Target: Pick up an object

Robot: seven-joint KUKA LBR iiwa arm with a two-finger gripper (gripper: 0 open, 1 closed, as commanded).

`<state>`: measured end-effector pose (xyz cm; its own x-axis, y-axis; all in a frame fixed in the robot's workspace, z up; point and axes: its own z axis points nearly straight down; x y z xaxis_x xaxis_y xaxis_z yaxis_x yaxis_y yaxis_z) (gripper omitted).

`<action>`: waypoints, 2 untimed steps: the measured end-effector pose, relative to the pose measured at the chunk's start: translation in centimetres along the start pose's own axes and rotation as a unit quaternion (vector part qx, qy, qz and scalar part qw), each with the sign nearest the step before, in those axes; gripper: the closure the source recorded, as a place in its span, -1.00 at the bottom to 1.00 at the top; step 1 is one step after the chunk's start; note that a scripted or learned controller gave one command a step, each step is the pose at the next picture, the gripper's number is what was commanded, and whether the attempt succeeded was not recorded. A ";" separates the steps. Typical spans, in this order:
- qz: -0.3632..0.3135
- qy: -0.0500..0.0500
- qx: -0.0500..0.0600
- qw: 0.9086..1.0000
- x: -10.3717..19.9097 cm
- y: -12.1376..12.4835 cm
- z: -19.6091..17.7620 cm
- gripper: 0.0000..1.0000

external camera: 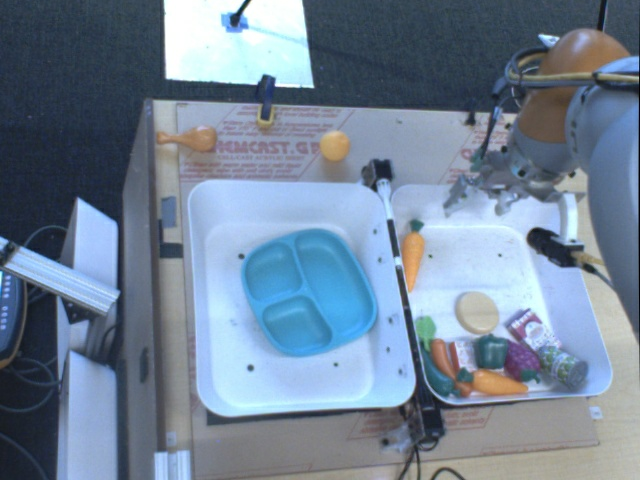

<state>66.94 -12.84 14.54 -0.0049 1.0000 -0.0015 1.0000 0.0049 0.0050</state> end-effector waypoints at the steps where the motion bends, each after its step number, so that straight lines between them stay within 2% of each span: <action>1: 0.000 0.000 0.002 1.000 3.1 -0.8 6.1 -1.00; 2: 0.002 0.000 0.002 1.000 -0.5 -7.7 6.1 -1.00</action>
<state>59.32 -13.39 8.43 -0.0018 1.0000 -0.0013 1.0000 0.0018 0.0008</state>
